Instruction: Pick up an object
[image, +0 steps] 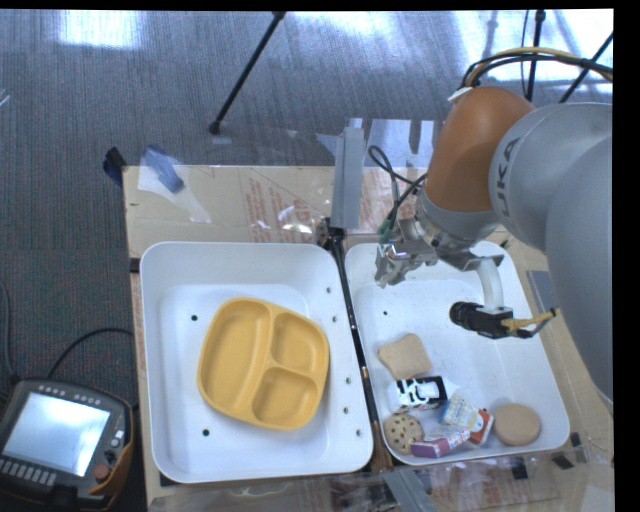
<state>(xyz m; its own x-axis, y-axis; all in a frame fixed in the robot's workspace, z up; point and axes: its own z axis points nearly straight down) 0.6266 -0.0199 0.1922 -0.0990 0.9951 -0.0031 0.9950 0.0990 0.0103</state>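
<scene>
While the gripper hangs over the far end of the right bin, I can't tell whether its jaws are released or clenched; nothing shows between them. The things to pick lie well apart from it, crowded at the near end of that bin: a slice of toast, a small black and white box, a cookie, a pink packet and a tan disc.

The trouble I'd expect is the crowding. The box, cookie and packet nearly touch, so a descent there could land on two things at once or knock one aside. The toast and disc lie flat and low, and fingers may slide off them.

The toast looks the likeliest target. Its long axis seems to run from near left to far right, rounded top pointing far right. The yellow plate sits alone in the left bin.
</scene>
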